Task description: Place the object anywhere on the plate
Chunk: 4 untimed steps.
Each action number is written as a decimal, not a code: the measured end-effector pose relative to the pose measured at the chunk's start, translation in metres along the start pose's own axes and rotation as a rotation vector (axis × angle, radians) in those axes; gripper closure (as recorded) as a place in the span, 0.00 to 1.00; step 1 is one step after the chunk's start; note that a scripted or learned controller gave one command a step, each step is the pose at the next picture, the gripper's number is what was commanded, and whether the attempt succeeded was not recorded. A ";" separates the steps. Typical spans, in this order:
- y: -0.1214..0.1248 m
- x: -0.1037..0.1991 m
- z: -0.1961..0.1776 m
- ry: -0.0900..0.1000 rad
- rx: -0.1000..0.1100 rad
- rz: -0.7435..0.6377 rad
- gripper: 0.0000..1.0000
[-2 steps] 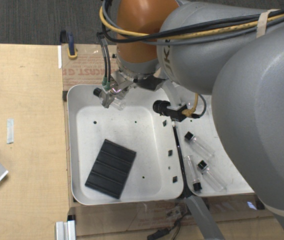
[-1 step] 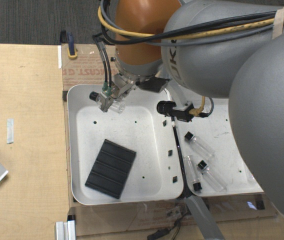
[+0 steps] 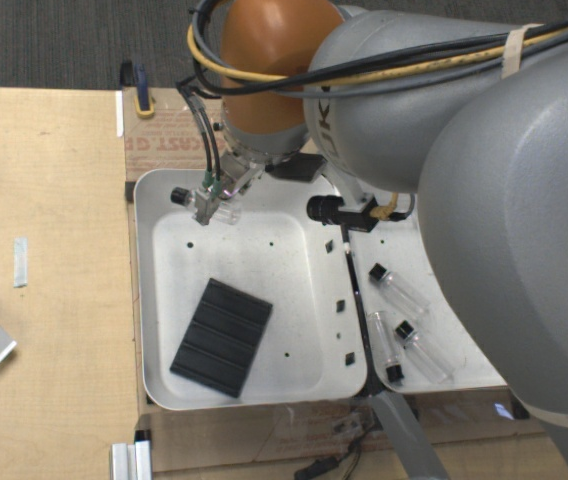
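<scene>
1. Two white bins sit side by side; the left bin (image 3: pixel 154 298) holds a black ribbed slab (image 3: pixel 222 337) lying flat in its lower half.
2. The gripper (image 3: pixel 207 205) hangs over that bin's upper left corner, well apart from the slab; whether it is apart or together, I cannot tell.
3. Small clear vials (image 3: pixel 396 286) lie in the right bin (image 3: pixel 464 363), lower right of the frame.
</scene>
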<state>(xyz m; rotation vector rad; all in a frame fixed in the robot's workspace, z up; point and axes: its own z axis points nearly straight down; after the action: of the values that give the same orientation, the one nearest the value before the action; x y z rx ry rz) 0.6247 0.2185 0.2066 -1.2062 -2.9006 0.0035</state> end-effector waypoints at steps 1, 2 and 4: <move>-0.004 0.000 -0.065 -0.002 -0.002 -0.127 1.00; 0.005 0.006 -0.052 -0.001 -0.001 -0.241 1.00; 0.008 0.004 -0.049 -0.001 -0.001 -0.388 1.00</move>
<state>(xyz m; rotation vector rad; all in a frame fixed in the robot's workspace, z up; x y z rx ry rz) 0.6278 0.2274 0.2560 -0.6240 -3.0794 0.0018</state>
